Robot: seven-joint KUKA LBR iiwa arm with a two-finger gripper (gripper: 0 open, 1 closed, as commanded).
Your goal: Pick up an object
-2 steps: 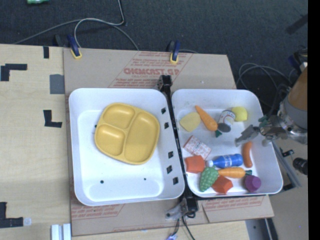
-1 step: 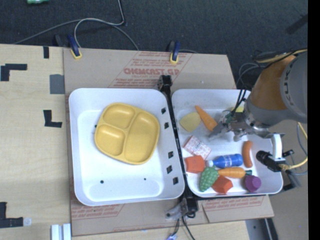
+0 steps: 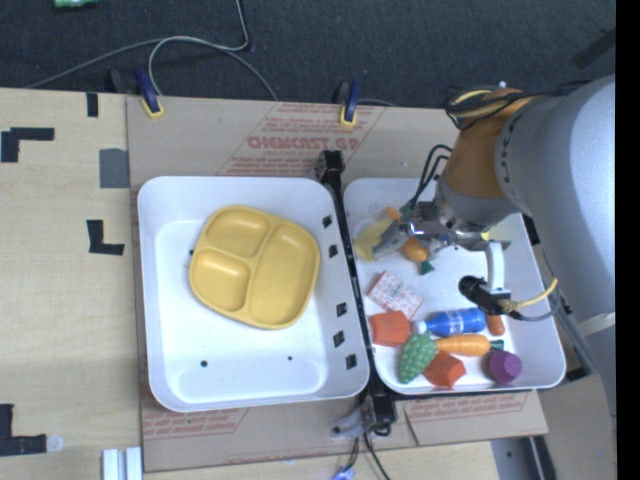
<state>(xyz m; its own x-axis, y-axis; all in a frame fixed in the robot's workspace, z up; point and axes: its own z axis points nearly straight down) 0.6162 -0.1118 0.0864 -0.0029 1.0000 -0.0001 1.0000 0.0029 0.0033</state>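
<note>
My gripper (image 3: pixel 416 230) hangs low over the far part of the right bin (image 3: pixel 540 353). A small orange piece (image 3: pixel 414 251) lies right under its tip, and a yellow piece (image 3: pixel 375 236) sits just to its left; I cannot tell whether the gripper touches either. Nearer the front of the bin lie a pink-and-white packet (image 3: pixel 393 290), an orange-red block (image 3: pixel 391 326), a blue bottle (image 3: pixel 455 322), a carrot (image 3: pixel 465 345), a green knobbly fruit (image 3: pixel 417 356), a red block (image 3: pixel 445 370) and a purple piece (image 3: pixel 505 367).
The left bin (image 3: pixel 170 348) holds a yellow divided plate (image 3: pixel 253 265). A black divider with clips (image 3: pixel 345 268) runs between the bins. The arm's grey body (image 3: pixel 570 188) covers the right bin's far right corner. Cables (image 3: pixel 190 43) trail behind the bench.
</note>
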